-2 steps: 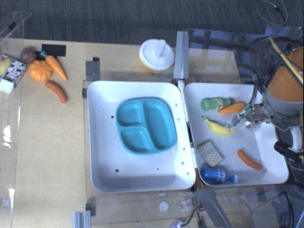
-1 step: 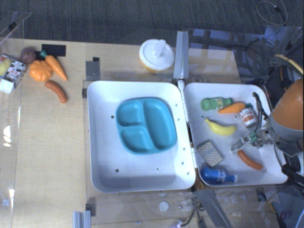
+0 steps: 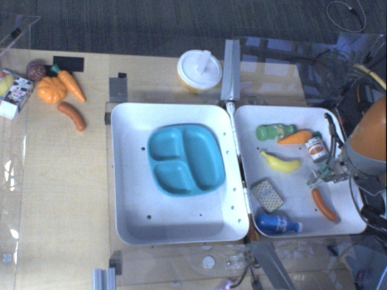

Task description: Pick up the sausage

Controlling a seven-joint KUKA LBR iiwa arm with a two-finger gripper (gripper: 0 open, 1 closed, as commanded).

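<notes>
Two shallow white bins: left bin (image 3: 130, 180) holding blue three-compartment plastic tray (image 3: 184, 159); right bin (image 3: 290, 115) holding orange-red sausage (image 3: 325, 205) just below two-finger gripper (image 3: 323, 175), grip state unclear; yellow banana (image 3: 281, 162), green bottle (image 3: 275, 131), blue bottle (image 3: 276, 223).

One cam, fixed above bench (image 3: 60, 180), looking down at a slant, mid-range. Both bins in frame: left bin (image 3: 130, 222) centre, right bin (image 3: 248, 162) toward right edge. Arm (image 3: 370, 139) comes in from right. Dark floor along top.
</notes>
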